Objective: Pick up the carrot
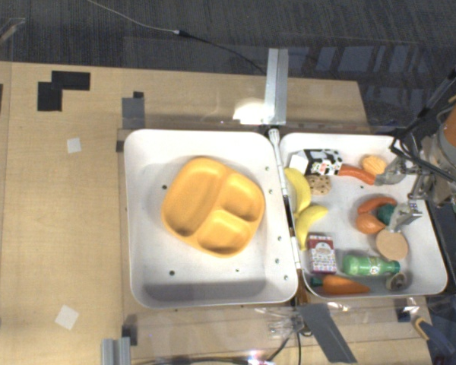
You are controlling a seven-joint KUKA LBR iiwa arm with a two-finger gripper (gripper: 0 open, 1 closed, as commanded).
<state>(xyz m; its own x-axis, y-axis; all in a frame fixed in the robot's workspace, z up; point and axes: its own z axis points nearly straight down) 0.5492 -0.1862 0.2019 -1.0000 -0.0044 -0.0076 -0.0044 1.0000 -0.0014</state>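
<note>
Camera view shows the pincer (405,196) over the right bin (439,280), its fingers apart and holding nothing. Well below-left of the pincer, the carrot (345,285) lies against the bin's front wall, beside the green bottle (371,265); its label is unreadable

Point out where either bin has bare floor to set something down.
Left bin: a bare strip rings the yellow divided plate, widest along the near wall and left side. Right bin: crowded; bananas, red box, green bottle, carrot.
</note>
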